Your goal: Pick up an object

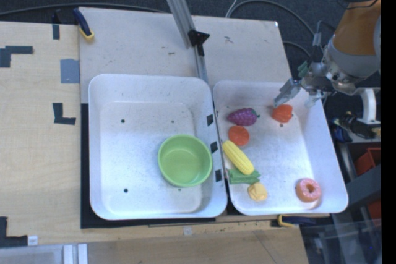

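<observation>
Camera view: jaws (pixel 299 91) beside right bin rim (pixel 324 133).

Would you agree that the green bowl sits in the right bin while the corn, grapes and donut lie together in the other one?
Not quite: the camera view shows the green bowl in the left bin. The corn, grapes and donut do lie together in the other, right bin.

Small orange-red toy (pixel 283 113) is lying in the right bin (pixel 322 151), near its far edge, just beside the end effector (pixel 288 94).
</observation>
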Available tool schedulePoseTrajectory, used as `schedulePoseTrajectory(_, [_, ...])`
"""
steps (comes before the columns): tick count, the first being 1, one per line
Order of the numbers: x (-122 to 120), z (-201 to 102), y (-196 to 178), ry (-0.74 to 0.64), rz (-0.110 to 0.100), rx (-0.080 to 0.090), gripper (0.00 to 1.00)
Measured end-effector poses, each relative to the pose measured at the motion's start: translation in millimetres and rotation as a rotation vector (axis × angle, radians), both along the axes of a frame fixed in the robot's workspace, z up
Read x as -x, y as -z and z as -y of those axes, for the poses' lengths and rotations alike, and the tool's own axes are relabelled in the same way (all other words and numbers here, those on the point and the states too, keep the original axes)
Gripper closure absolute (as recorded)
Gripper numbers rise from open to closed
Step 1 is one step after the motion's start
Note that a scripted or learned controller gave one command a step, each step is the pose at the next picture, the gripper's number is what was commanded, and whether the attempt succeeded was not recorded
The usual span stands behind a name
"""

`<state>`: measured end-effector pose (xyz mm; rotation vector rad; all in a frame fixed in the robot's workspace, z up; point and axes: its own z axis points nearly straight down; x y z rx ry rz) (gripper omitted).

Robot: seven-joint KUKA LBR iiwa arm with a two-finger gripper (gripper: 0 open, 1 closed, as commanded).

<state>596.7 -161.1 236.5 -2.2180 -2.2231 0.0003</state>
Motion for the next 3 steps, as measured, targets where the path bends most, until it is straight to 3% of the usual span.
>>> schedulePoseTrajectory(1, [0.0, 0.0, 0.0, 0.0, 0.0, 0.0, 0.0])
schedulePoseTrajectory(3, [-0.8, -5.2, 107.0, 0.001, -0.006, 0.001, 0.0])
